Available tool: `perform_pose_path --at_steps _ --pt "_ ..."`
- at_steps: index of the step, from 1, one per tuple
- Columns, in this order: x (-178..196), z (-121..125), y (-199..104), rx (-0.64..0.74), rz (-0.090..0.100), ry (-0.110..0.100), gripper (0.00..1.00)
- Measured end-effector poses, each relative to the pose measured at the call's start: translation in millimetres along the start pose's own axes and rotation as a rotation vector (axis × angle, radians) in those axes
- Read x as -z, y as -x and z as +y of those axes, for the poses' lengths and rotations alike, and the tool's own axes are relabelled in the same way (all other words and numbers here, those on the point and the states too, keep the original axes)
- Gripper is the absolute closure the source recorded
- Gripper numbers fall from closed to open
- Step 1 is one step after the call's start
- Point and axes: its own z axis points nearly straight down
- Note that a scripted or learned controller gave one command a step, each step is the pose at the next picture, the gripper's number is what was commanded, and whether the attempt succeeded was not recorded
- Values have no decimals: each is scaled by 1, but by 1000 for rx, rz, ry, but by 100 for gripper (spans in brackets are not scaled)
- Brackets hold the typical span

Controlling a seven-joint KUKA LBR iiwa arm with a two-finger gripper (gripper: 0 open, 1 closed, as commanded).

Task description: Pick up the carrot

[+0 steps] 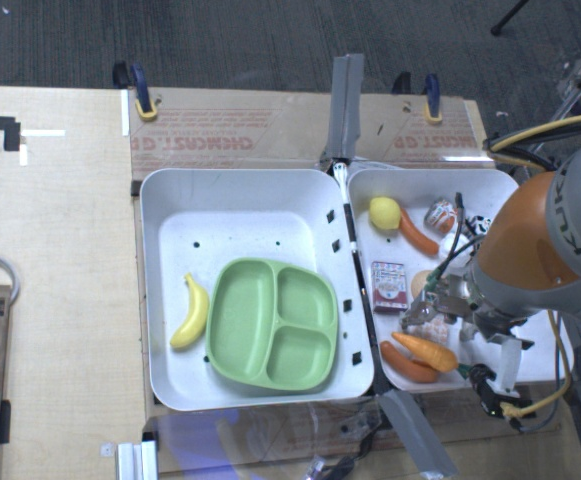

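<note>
The scene is evenly and brightly lit from above; only soft shadows are cast. Slight glare is seen on the white bins (160,298), and mild blur throughout.

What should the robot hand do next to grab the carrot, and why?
Probably a small drop straight down toward the carrot. The gripper sits just above it in the right bin, and nothing shows between its fingers, so the carrot isn't picked up. A red sausage-like thing lies right against the carrot, so the drop should be careful.
</note>
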Motion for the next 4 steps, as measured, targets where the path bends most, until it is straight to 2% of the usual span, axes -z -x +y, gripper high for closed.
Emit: perform_pose_path --at_steps 1,2,3,4 --pt "1 5 -2 117 0 2 0" --pt "1 1 -2 466 0 3 0" --pt "2 13 42 738 -2 6 0" --pt "11 14 42 735 -2 7 100"
